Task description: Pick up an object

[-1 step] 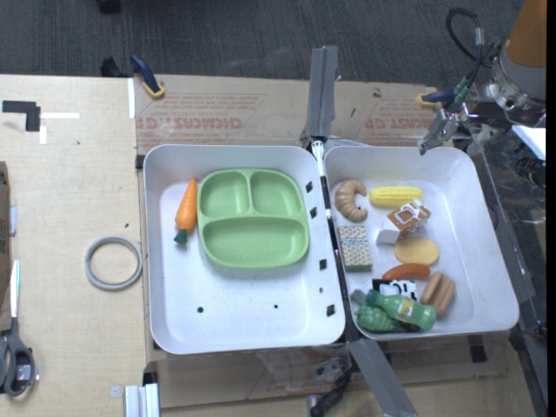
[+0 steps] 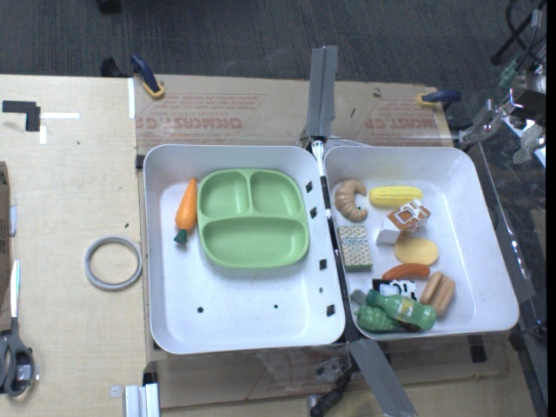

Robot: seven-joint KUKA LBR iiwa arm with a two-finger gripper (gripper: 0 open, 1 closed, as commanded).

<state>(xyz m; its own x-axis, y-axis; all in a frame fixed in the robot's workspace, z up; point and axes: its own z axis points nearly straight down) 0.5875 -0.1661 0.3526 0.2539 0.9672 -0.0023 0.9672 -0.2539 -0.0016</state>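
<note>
Left bin [image 2: 165, 320]: green divided plate [image 2: 254, 218] with a toy carrot [image 2: 185, 208] touching its left rim. Right bin [image 2: 486, 233]: croissant [image 2: 351, 198], corn cob [image 2: 395, 195], green bottle [image 2: 395, 313], hot dog [image 2: 437, 291] (all clustered). The tool's state cannot be told.

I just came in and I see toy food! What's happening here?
Nothing is being held right now. The left bin has a green plate with a toy carrot beside it. The right bin holds a pile of toy food: a croissant, corn, a hot dog and a green bottle. The robot is meant to pick one up, but hasn't yet.
</note>
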